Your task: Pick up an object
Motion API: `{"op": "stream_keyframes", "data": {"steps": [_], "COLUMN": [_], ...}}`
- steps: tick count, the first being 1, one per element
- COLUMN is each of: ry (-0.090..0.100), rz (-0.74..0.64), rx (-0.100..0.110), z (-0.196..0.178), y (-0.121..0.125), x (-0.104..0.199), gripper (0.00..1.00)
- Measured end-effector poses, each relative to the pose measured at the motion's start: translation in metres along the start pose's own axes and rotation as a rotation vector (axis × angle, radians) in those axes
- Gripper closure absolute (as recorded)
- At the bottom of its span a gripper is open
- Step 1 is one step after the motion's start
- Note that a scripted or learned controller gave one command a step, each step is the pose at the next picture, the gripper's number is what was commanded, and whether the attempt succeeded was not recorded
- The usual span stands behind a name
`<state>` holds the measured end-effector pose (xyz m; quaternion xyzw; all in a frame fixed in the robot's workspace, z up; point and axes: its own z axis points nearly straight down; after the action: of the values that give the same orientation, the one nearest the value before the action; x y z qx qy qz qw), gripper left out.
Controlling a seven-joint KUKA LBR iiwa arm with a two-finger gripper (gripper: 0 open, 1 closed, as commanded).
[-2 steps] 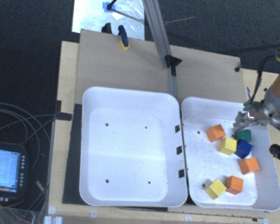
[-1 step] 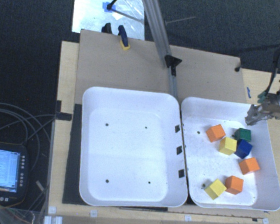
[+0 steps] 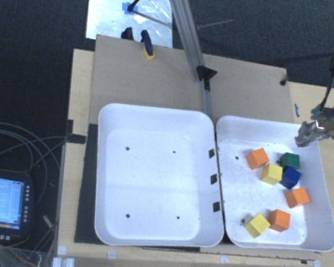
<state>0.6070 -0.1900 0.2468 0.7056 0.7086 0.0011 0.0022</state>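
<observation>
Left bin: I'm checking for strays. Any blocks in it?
No, the left bin has a bare white floor; the blocks lie in the right bin.

Light falls evenly and fairly brightly from above, with soft, short shadows under the blocks (image 3: 278, 178) in the right bin (image 3: 317, 237). The white bins are close to washed out, their inner surfaces showing little texture. A shiny sheet (image 3: 112, 10) at the top throws strong glare. The dark floor (image 3: 32, 55) looks grainy. The pincer (image 3: 305, 136) at the right edge is slightly blurred, and the whole picture is soft.
</observation>
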Motion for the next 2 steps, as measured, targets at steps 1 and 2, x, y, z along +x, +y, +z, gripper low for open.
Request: {"op": "stream_keyframes", "data": {"steps": [1, 2], "ry": [0.003, 0.003], "rz": [-0.005, -0.006], "rx": [0.003, 0.004], "z": [0.008, 0.014], "y": [-0.003, -0.005], "x": [0.05, 0.099], "gripper": [1.0, 1.0]}}
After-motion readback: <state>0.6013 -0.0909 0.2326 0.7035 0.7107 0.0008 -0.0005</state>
